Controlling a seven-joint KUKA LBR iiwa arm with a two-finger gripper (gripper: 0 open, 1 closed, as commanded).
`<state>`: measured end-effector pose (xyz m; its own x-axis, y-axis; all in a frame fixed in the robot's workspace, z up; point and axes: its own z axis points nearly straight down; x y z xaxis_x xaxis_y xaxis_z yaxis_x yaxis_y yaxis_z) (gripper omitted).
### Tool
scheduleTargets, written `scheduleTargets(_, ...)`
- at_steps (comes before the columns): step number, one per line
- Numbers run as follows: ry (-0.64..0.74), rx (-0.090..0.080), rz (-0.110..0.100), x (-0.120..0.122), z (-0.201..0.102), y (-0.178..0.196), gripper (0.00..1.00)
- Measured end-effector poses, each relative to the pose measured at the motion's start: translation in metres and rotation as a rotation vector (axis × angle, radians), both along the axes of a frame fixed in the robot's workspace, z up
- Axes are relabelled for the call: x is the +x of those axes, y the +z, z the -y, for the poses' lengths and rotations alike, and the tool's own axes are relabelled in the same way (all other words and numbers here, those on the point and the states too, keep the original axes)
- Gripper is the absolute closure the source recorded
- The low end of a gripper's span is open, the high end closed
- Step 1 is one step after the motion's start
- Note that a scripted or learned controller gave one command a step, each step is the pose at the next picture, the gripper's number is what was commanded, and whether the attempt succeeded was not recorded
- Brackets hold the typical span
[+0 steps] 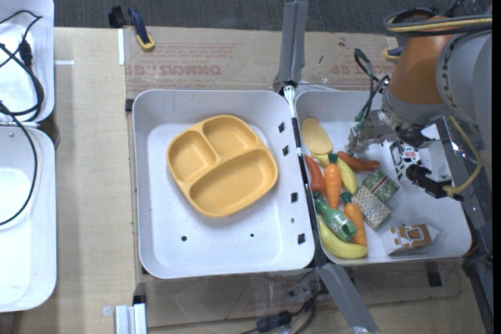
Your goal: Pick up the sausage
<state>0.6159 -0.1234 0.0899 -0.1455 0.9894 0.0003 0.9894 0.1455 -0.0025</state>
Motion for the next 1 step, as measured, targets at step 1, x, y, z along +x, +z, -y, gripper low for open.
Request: scheduleTargets(1, -0.026, 0.0, -0.001, -0.0541, -0.0089, -0.0007, 0.0)
